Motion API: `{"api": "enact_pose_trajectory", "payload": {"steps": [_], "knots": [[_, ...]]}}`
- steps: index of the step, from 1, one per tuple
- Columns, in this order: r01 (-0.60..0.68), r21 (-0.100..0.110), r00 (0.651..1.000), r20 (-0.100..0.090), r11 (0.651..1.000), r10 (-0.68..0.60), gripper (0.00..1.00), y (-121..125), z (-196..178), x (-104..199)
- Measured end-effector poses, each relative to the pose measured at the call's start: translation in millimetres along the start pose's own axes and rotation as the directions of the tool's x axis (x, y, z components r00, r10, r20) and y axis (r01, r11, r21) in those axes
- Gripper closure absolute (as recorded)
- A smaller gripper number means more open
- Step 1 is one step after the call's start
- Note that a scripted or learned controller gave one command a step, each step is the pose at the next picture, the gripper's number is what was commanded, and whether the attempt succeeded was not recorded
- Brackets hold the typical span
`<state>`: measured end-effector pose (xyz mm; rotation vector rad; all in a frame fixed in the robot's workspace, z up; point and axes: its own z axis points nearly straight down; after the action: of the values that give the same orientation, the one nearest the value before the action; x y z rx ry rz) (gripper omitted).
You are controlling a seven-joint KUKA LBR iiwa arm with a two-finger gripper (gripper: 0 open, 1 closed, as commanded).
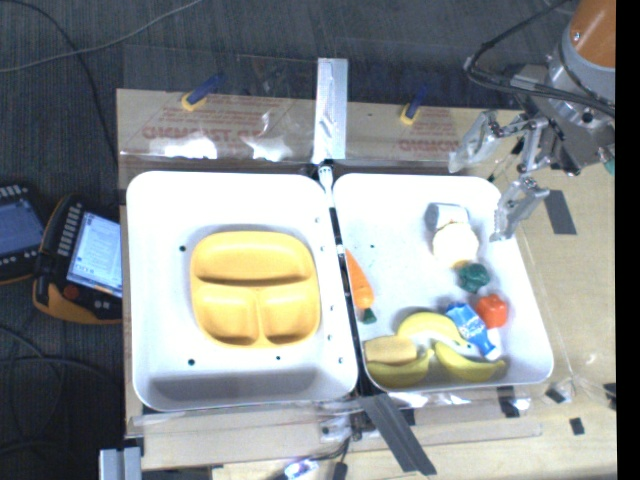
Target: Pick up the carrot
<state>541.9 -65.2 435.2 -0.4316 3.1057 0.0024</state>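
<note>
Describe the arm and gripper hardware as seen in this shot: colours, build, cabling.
The arm shows an orange band over grey housing at the upper right corner. Below it the gripper is bare silver-grey metal, an open linkage frame with two slim fingers. Black cables loop from the wrist area. No markings are legible.

Two bins sit side by side on the desk (580,298). A tray (256,286) lies in the middle of the left bin (160,268). In the right bin (400,203), the carrot (358,282) lies against the wall at 9 o'clock, bananas (435,350) at 6 o'clock, and a carton (473,330) just right of them. The gripper (512,173) hangs over the rim at 1 o'clock.
</note>
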Motion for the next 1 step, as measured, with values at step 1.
{"api": "enact_pose_trajectory", "payload": {"steps": [1], "knots": [[0.188, -0.001, 0.982, 0.0, 0.982, -0.188, 0.0, 85.5, 0.1, 7.8]]}}
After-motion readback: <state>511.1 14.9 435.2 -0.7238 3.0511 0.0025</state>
